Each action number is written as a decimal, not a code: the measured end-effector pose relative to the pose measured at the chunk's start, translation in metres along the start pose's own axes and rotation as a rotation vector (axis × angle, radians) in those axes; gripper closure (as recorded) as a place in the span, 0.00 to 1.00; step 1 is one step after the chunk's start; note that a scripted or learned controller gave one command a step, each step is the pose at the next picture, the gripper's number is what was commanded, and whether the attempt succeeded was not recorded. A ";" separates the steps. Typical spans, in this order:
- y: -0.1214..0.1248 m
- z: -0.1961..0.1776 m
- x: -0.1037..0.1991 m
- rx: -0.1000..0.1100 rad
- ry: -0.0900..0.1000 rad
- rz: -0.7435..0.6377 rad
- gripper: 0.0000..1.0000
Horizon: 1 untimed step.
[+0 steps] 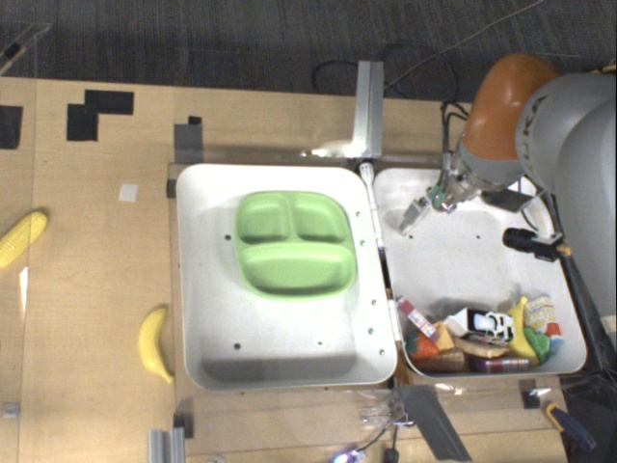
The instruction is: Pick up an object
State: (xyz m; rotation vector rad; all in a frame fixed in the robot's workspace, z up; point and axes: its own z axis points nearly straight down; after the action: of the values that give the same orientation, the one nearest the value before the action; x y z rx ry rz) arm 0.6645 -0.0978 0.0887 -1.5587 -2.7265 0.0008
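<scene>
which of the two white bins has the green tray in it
The left bin holds the green divided tray; the right bin holds a pile of small items along its near edge.

a light wooden bench top (pixel 87 297) fills the left and middle, with black squares (pixel 99 112) marked near its far left edge and a small pale patch (pixel 128 193) below them. beyond the bench lies dark grey carpet (pixel 241 17), crossed by a thin cable (pixel 482 27) at upper right. a metal post (pixel 369 109) stands at the bench's far edge. the light is even and soft.
</scene>
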 end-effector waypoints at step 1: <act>0.005 -0.100 0.023 -0.010 -0.006 -0.015 0.00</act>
State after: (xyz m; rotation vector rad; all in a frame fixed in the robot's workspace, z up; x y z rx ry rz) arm 0.6573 -0.0752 0.1883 -1.5426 -2.7475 -0.0075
